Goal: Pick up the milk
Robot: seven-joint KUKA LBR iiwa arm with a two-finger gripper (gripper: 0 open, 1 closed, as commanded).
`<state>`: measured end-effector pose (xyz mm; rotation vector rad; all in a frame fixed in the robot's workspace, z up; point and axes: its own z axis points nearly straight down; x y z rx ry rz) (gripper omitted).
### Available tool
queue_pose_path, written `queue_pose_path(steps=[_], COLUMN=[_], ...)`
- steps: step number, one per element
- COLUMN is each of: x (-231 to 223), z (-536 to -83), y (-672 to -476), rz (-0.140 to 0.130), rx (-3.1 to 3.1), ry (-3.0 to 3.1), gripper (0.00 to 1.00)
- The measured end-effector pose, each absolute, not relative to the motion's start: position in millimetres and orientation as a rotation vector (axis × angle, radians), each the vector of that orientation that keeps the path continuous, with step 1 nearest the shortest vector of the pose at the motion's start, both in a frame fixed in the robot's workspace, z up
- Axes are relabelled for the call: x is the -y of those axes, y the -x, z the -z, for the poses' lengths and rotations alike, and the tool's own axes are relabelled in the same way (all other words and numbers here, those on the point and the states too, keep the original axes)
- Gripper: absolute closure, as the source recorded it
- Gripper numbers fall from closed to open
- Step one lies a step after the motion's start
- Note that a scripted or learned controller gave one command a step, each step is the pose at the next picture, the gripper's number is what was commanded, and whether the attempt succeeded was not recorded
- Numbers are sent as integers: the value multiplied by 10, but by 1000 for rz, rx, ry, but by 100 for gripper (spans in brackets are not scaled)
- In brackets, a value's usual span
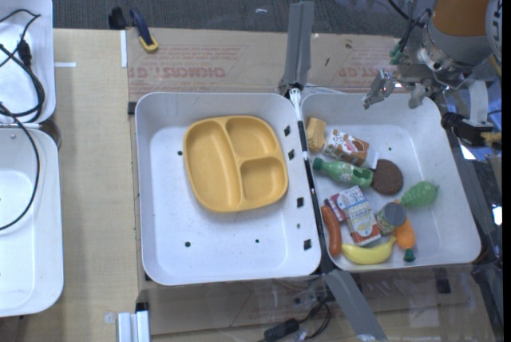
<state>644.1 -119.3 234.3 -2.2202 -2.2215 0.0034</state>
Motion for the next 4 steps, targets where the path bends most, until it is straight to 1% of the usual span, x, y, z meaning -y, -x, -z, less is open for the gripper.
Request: queue_pose_path(steps=[1, 2, 3, 4], x=[1018, 1092, 1008, 1008], z=[-1137, -1093, -1070, -1069], y=[-6452, -6458, -6400, -6296], rz=[20, 38, 30, 30], rx=[2279, 2404, 2377, 2445], ry=[2186, 2058, 2095, 2015], gripper=[0, 0, 0, 0])
